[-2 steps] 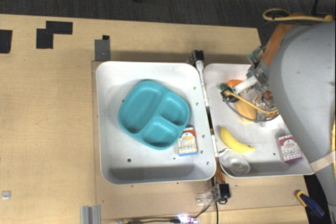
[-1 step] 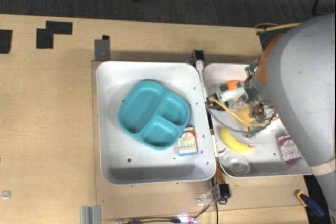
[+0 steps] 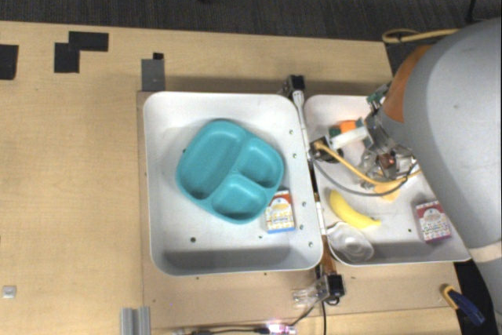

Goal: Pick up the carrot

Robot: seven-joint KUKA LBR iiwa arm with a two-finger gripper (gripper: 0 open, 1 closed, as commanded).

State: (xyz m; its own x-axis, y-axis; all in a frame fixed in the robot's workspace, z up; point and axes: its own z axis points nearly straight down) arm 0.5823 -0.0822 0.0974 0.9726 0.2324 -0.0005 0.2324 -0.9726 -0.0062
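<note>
The carrot point(image 3: 343, 126) shows as a small orange piece at the back left of the right bin point(image 3: 392, 251), beside a pale white-green object. My gripper point(image 3: 383, 159) hangs low over the middle of that bin, a little right of and nearer than the carrot, with yellow cable looped around it. The grey arm and its orange band cover the bin's right side.
A yellow banana point(image 3: 353, 211) lies in front of the gripper, with a clear cup point(image 3: 349, 244) at the bin's front left corner. A small red and white box point(image 3: 431, 220) sits at the front right. The left bin point(image 3: 165, 192) holds a teal divided plate point(image 3: 230, 169) and another small box point(image 3: 280, 213).
</note>
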